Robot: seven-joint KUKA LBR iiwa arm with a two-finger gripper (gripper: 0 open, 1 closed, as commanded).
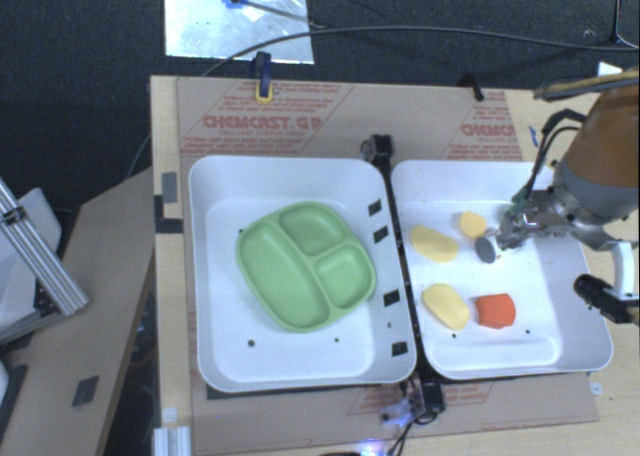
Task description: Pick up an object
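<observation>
Camera view showed the surface (pixel 330 109) printed "CHEMCAST GP". A green plate (pixel 305 264) lay in the left bin (pixel 215 244). In the right bin (pixel 570 344) were three yellow pieces and an orange one (pixel 494 310), seemingly light, smooth, best pinched across the middle. How far the gripper (pixel 497 240) was open I could not tell.

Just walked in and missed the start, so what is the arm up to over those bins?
The grey arm's claw is down in the right white bin, among three yellow lumps and an orange-red block. It sits close to the two upper yellow pieces, and nothing is visibly gripped. The left white bin holds a green divided plastic plate, untouched.
</observation>
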